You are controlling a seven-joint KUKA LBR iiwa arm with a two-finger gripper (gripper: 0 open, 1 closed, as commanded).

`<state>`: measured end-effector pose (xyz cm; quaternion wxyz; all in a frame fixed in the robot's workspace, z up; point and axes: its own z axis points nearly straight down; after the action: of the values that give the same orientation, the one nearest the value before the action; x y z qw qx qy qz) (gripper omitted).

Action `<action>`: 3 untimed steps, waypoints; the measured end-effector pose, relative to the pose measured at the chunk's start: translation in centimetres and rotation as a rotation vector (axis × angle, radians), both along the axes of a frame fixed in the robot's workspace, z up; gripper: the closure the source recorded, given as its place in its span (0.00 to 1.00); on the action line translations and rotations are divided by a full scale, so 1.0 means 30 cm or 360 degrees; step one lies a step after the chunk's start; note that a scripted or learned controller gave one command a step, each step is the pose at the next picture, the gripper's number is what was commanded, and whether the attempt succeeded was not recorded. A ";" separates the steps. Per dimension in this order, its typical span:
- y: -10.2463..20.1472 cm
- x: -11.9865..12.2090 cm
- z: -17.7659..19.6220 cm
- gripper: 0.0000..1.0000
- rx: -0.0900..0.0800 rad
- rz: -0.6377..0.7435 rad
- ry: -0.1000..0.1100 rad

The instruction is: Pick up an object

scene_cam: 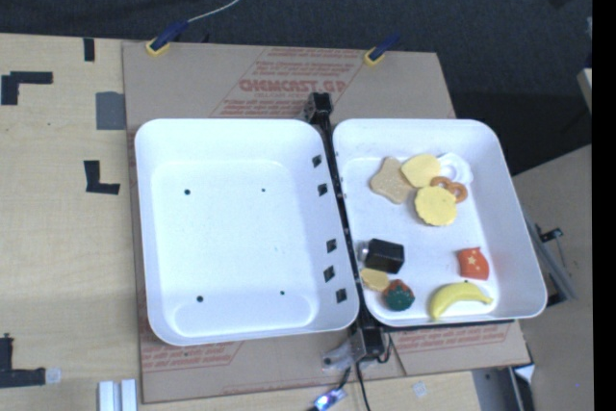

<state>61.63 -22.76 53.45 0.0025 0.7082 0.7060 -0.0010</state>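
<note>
The right bin (500, 170) holds several small toy foods. A tan bread slice (390, 180) lies near its middle, with two yellow round pieces (422, 170) (435, 206) beside it and a small orange ring (449, 189) between them. A black block (384, 256) sits by the bin's left wall. Below it lie a small yellow piece (373, 279) and a green and red ball (398, 296). A yellow banana (460, 299) rests at the front, and a red piece (473, 263) lies above it.
The left bin (231, 313) adjoins the right one along a black-clipped seam (329, 207). Both stand on a cardboard sheet (279, 82) on the wooden bench. A white cable (231, 0) runs over the dark floor behind.
</note>
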 end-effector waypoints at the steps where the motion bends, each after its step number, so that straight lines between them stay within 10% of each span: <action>1: 0.151 -0.115 -0.626 1.00 0.0017 0.0007 0.0033; 2: 0.571 0.071 -0.430 1.00 0.0012 0.0029 -0.0006; 3: 0.533 0.178 0.028 1.00 0.0003 0.0010 -0.0022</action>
<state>66.97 -6.78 54.30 0.0065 0.7059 0.7082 0.0044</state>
